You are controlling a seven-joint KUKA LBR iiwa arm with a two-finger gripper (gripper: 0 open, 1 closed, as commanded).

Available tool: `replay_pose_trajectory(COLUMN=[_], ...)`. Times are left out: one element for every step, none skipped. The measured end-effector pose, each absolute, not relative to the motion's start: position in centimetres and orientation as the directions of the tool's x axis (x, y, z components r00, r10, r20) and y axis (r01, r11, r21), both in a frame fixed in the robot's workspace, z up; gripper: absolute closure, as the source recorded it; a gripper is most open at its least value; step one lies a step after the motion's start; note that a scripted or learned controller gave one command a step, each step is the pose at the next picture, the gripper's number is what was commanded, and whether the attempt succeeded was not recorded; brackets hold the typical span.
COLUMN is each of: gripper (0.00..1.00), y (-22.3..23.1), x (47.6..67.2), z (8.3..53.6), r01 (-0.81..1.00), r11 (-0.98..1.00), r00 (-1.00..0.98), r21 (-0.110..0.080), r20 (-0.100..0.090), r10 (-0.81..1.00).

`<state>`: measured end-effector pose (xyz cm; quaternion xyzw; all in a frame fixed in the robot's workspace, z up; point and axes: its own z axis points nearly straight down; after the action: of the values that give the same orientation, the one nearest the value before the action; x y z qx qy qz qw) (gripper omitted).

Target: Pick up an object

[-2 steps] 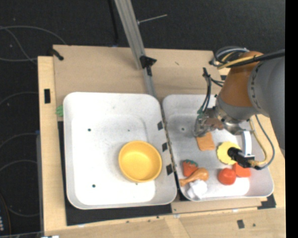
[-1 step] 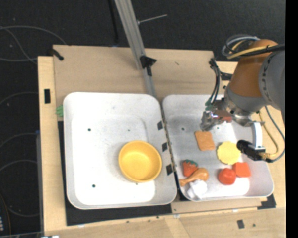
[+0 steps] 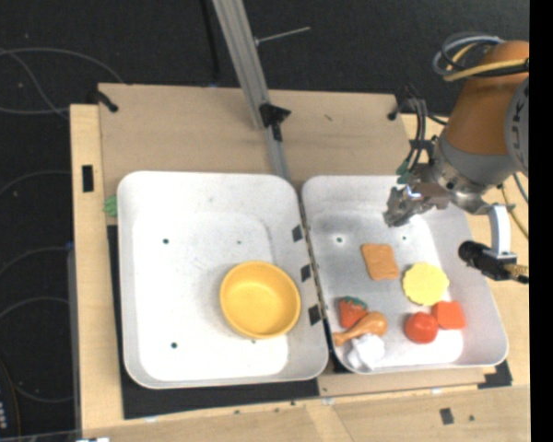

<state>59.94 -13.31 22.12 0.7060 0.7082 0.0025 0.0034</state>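
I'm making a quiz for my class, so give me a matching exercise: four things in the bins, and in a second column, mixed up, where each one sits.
Things:
1. bowl
2. cracker
3. tomato
4. gripper

Places:
A. right bin's middle, left of the yellow slice
B. over the right bin's far part
C. left bin
D. right bin's near part, beside the orange block

Pairs: 1-C, 2-A, 3-D, 4-B

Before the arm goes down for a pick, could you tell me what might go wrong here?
The gripper hovers over bare bin floor, above the tan cracker, so a straight descent would likely close on nothing. The red tomato and orange block touch, so a grasp may catch both. The items near the right bin's front corner leave little finger room.
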Motion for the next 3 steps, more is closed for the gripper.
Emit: replay_pose_trajectory(gripper=[1.00, 1.00, 1.00], y=[-13.4, -8.7, -3.1], x=[60.0, 57.0, 55.5], z=[23.3, 23.6, 23.2], r01=[1.000, 1.000, 1.000], r11=[0.004, 0.003, 0.007], r00=[-0.004, -0.003, -0.007], r21=[0.003, 0.001, 0.000], r20=[0.000, 0.000, 0.001], r10=[1.000, 1.000, 1.000])
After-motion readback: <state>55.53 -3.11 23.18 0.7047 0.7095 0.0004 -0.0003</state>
